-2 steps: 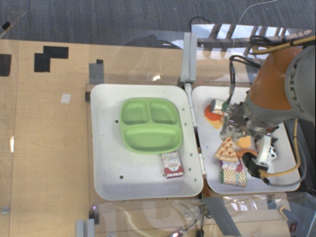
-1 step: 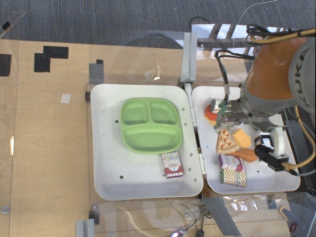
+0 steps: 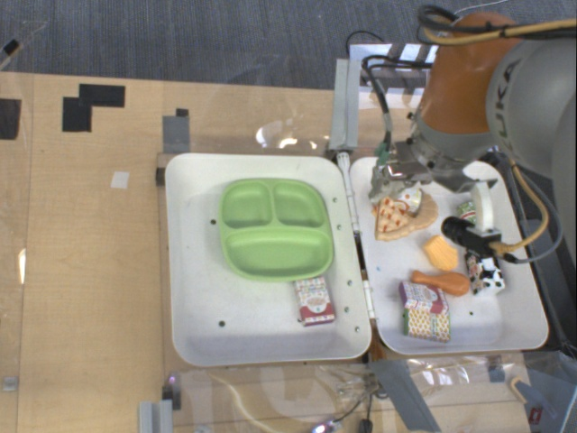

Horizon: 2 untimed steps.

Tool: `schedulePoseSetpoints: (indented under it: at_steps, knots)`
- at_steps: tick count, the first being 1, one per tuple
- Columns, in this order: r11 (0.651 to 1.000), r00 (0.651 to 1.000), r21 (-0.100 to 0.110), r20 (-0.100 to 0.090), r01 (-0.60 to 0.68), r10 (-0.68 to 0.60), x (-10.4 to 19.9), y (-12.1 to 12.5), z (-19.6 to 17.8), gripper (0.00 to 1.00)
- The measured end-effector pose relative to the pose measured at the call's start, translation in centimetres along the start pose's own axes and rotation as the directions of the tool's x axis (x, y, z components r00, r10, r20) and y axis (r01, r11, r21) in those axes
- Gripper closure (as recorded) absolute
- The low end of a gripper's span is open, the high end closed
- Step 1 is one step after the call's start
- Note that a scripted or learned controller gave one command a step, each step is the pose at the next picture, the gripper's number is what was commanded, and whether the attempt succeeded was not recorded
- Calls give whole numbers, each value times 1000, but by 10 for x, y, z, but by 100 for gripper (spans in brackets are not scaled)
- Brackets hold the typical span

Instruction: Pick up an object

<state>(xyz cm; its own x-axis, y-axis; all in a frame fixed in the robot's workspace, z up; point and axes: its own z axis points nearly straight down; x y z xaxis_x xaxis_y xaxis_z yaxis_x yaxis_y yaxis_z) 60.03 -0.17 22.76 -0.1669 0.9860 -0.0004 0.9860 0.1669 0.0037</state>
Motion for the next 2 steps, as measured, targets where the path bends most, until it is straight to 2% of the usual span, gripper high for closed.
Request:
schedulePoseSetpoints:
  at_steps: [1,2]
  knots:
    - [998,998,0,0,60,-60,11,-16,-12,100]
    - [994,994,-2,1,105,-105,-43,-74,-51,100]
